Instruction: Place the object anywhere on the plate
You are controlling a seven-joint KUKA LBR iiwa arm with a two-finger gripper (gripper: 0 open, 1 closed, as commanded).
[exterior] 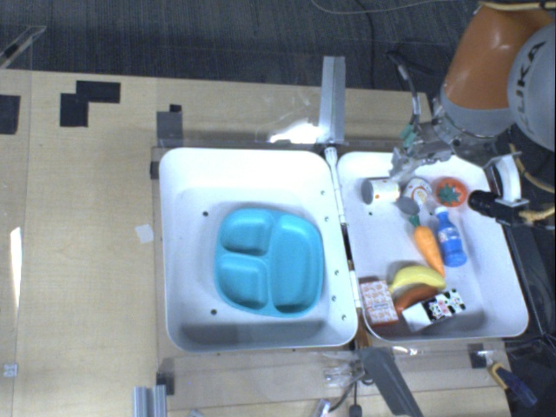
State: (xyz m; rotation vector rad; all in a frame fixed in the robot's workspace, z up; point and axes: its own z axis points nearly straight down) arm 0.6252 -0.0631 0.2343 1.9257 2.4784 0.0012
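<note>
Landmark: the blue plate [268, 263], three compartments, flat in the left bin [187, 198], nothing on it.

Nearest, in the right bin [512, 311] beside the plate's right edge: a patterned box [376, 301], a banana [415, 276] over a brown item, a black-and-white cow-print piece [445, 306]. These pack tight, touching. A grab here likely drags neighbours.

Further back, right of the plate: carrot [427, 245] and blue bottle [449, 238] side by side, nearly touching. All look like small toy food, probably light hard plastic, stiff, smooth, a bit slippery. Take the carrot or bottle across the narrow width at mid-length. The banana's curve may roll out of a pinch.

Farther still, up-right of the plate: white cylinder [380, 189] lying on its side, a round label piece [419, 194], a red-orange round thing [451, 191].

The gripper [415, 159] hangs over that far cluster, just above the cylinder. How far it is spread, cannot tell. Nothing seen held. Which object it targets is unclear, probably the cylinder, which will roll if nudged.

Bins are smooth white, shallow, with a raised divider to clear on the way to the plate. Wooden worktop [78, 259] beyond the plate's left is bare, dark floor at the far end.
</note>
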